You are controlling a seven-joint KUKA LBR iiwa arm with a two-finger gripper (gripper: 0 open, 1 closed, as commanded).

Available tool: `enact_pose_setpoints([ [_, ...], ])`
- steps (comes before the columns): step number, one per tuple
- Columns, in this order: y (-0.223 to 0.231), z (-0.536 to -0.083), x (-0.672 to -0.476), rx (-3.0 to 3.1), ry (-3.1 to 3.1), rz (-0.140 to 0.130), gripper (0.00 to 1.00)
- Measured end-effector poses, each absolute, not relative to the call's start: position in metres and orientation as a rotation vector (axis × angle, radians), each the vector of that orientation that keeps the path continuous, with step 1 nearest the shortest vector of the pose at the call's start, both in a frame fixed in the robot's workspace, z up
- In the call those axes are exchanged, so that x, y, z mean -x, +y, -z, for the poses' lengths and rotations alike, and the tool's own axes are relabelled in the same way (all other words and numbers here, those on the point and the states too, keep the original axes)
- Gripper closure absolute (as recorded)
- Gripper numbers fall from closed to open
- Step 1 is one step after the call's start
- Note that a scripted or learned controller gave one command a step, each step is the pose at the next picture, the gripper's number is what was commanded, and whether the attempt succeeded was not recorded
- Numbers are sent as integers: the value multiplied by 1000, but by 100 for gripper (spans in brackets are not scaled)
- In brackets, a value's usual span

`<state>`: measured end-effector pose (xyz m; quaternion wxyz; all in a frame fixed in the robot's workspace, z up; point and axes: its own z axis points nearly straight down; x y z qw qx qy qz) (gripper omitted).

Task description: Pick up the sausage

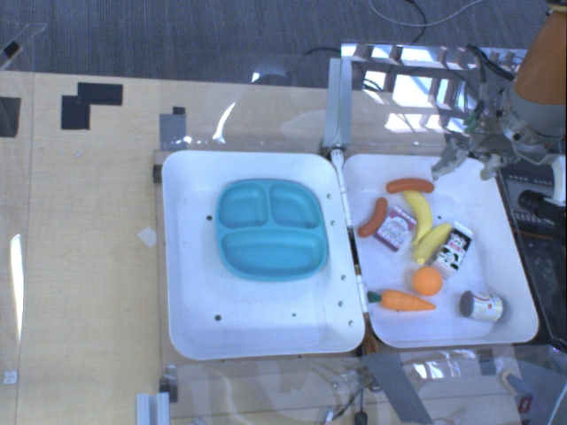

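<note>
Two reddish sausages lie in the right bin (523, 326). One sausage (409, 185) lies flat near the back, and the other sausage (372, 217) lies slanted by the bin's left wall. My gripper (462, 170) hovers over the bin's back right part, just right of the flat sausage. It is open, its fingers (441, 166) are spread wide, and nothing is between them.
Also in the right bin are two bananas (420, 213), a purple packet (395, 228), a small carton (454, 250), an orange (427, 281), a carrot (404, 301) and a white cup (481, 305) on its side. A blue divided plate (270, 229) sits in the left bin (190, 326).
</note>
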<state>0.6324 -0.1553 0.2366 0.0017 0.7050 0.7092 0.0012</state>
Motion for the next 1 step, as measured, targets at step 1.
enact_pose_setpoints([
  [1, -111, -107, -671, -2121, 2307, -9, 0],
])
